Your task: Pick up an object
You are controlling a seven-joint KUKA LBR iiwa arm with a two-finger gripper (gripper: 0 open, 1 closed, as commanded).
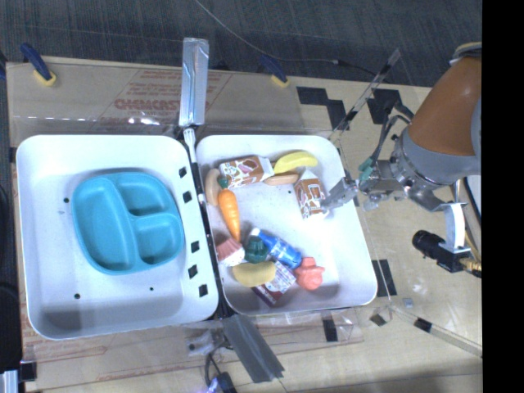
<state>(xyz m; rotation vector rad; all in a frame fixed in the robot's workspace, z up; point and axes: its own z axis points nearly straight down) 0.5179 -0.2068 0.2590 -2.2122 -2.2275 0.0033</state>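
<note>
- Carton (310, 196) beside my tool (340, 193) looks light, stiff; I would grip its flat sides.
- Whether my tool is apart or together, I cannot tell.

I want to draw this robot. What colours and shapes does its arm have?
The arm is fat and rounded, with a big orange band and a grey part below. Its wrist is silvery metal with small teal bits, ending in a thin metal gripper. Thin cables hang near it.
</note>
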